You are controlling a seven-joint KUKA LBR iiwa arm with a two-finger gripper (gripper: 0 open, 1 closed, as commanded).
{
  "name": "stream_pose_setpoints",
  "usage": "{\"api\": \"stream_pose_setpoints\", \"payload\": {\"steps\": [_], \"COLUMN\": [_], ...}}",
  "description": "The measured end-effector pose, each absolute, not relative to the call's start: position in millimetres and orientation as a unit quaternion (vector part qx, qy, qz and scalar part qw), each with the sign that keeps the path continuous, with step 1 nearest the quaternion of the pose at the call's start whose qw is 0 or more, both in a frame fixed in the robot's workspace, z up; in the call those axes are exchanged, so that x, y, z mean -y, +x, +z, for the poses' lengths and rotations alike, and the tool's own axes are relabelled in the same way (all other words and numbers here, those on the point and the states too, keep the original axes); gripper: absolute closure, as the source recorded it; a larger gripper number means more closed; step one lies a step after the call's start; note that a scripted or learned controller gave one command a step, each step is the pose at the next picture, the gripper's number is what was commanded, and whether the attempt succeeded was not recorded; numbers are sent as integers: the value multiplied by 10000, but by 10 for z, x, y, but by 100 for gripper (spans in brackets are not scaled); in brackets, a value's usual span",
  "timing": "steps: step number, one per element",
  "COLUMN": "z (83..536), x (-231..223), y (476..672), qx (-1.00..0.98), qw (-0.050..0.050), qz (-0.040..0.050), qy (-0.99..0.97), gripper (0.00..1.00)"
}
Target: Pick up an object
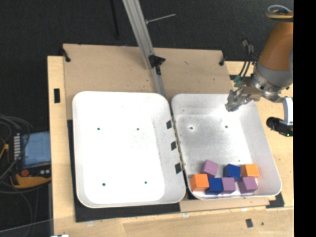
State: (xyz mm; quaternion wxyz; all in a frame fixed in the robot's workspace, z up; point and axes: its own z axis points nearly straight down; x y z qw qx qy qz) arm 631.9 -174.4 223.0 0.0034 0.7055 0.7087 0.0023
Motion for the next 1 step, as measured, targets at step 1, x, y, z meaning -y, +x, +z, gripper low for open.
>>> {"api": "stream_pose_setpoints", "payload": {"steps": [1], "z": [2514], "x": [1756], "y": [6328], "qx": [-7091], "qw": [21], "qz": [14], "qy": [7052], "gripper": [100]}}
